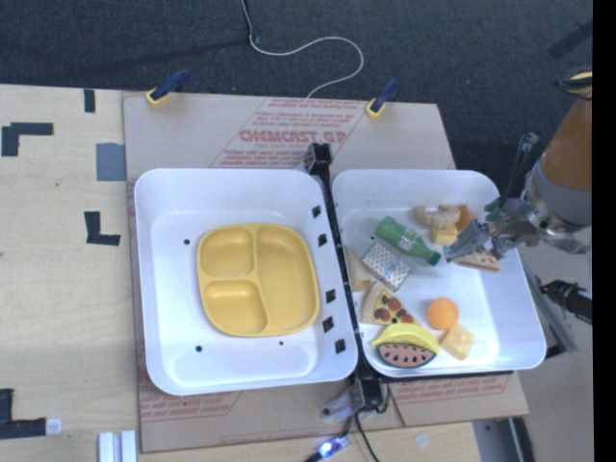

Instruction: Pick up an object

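Two white bins sit side by side on a bench. The left bin [154, 258] holds a yellow divided plate [258, 279]. The right bin [520, 325] holds toy foods: green bottle [406, 240], orange [442, 313], watermelon slice [406, 353]. The gripper [478, 240] hangs low at its right side, possibly touching a pizza slice [481, 260].

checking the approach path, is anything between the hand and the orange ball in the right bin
Nothing visible blocks it. The hand sits at the right bin's far right side, over a pizza slice toy. The orange ball lies nearer the camera with bare bin floor between them; a yellow cheese block sits just beyond it.
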`<action>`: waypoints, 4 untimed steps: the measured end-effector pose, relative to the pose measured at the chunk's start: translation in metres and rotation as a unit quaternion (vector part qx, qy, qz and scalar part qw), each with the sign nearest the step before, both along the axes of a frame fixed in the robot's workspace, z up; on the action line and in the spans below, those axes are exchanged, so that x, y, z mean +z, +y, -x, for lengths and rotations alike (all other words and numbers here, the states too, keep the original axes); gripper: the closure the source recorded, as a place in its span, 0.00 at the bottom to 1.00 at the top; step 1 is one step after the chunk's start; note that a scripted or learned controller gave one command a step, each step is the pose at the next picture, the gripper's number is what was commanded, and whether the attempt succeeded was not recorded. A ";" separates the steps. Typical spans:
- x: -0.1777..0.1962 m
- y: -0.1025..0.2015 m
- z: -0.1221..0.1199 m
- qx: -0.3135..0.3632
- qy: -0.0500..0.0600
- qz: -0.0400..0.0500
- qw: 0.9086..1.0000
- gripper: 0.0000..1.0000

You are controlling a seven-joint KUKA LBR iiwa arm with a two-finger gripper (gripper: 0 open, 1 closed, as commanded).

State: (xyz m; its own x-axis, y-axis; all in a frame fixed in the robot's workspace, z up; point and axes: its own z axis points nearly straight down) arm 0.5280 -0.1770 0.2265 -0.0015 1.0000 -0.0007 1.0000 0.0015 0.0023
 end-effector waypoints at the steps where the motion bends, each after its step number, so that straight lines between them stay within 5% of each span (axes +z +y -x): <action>1: 0.008 0.035 -0.036 0.002 0.001 -0.001 1.000 1.00; 3: -0.008 0.118 -0.104 0.001 0.001 0.000 1.000 1.00; 4: -0.010 0.120 -0.110 0.000 0.002 0.000 1.000 1.00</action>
